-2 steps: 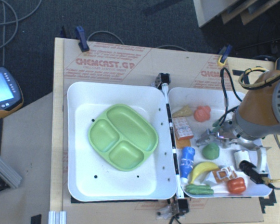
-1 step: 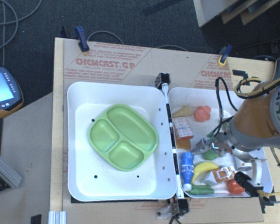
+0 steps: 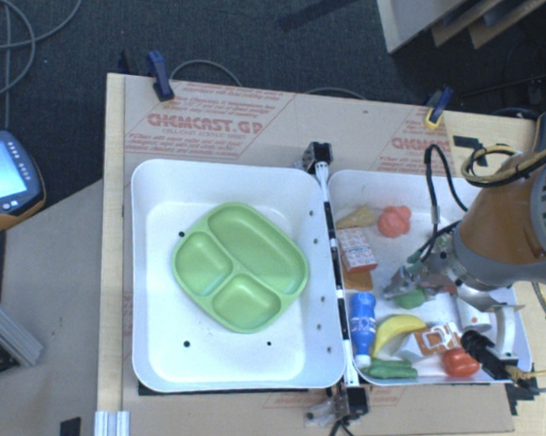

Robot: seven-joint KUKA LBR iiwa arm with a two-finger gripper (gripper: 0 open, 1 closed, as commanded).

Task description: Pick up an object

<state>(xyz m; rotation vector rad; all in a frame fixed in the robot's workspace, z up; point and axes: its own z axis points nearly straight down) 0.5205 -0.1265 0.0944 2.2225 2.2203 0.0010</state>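
claw (image 3: 417,278) in right bin (image 3: 514,321) | banana (image 3: 398,329): yellow, curved

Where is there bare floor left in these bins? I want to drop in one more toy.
Left bin: bare white floor rings the green divided plate, widest along the near edge and left wall. Right bin: crowded; box, blue bottle, banana and tomato fill it, with the gripper among them. A small patch remains at its far wall.

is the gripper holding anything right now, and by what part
Cannot be told: the gripper is down among the toys in the right bin, its tips hidden.
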